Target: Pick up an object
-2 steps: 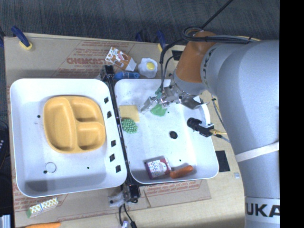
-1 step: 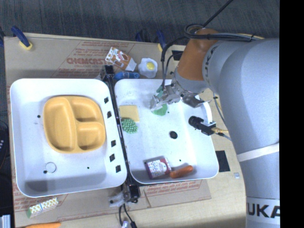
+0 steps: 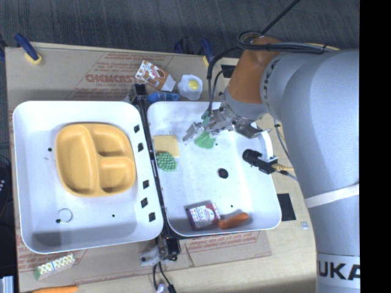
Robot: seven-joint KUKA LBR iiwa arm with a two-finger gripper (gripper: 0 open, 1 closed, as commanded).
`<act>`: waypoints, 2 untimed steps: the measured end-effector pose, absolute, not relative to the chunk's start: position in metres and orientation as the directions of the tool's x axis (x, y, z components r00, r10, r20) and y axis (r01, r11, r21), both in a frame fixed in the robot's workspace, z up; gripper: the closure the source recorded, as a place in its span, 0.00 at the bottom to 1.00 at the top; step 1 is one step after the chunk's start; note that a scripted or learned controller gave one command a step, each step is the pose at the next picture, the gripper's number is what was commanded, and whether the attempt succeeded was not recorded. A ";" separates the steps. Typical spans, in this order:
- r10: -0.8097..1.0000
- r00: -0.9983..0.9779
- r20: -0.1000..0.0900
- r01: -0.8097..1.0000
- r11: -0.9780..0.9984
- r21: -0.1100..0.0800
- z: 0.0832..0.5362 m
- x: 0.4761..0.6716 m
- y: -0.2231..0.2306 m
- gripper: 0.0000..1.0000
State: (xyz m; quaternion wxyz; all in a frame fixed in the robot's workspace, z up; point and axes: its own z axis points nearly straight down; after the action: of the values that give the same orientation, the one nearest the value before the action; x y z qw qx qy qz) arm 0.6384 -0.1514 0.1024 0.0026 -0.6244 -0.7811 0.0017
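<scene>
The end effector (image 3: 204, 129) sits low in the upper part of the right bin (image 3: 259, 209), directly over a green object (image 3: 206, 141) that lies on the bin floor; whether its fingers are spread or pressed together cannot be told, and nothing is visibly held between them. The grey arm (image 3: 317, 115), with its orange band (image 3: 247, 75) above the wrist, reaches in from the right and covers the bin's upper right corner. Left of the green object, near the bin's left wall, lie a pale yellow block (image 3: 166, 144) and, just below it, a green dotted ball (image 3: 165, 160). A small dark disc (image 3: 223, 174) lies near the bin centre. Along the front wall rest a dark red packet (image 3: 203, 215) and, touching it on the right, an orange carrot-shaped item (image 3: 234, 220). The left bin (image 3: 27, 163) holds a yellow divided tray (image 3: 95, 159). On the bench (image 3: 73, 72) behind the bins stand a small printed carton (image 3: 149, 74) and a white and yellow object (image 3: 190, 86).
</scene>
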 end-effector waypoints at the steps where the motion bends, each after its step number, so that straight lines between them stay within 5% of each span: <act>1: 0.975 -0.224 0.002 0.975 0.224 -0.007 0.113 0.639 -0.151 1.00; 2: 0.975 -0.224 0.002 0.975 0.224 -0.007 0.113 0.639 -0.151 0.00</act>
State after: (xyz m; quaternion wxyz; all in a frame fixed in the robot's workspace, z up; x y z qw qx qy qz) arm 0.6388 -0.1511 0.1126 0.0030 -0.6230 -0.7823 0.0022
